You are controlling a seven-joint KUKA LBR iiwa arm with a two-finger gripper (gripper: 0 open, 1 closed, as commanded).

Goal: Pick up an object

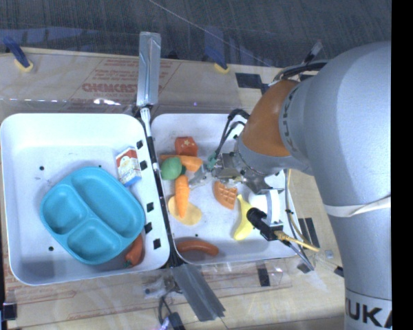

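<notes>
Right bin [213,126]: gripper [217,169] above waffle [226,195]

A blue plastic divided tray [91,214] lay in the left white bin [20,136], a small printed carton [127,165] touching it at one o'clock.

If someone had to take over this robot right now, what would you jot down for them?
Gripper: low in the right bin, beside the waffle; whether it is open or shut can't be seen from here.
Right bin also holds a carrot, green ball, red block, banana and sausage.
Left bin: blue divided tray, small carton.
Done: arm is down among the toys.
Left: nothing visibly gripped, so a pick and lift remain.
</notes>
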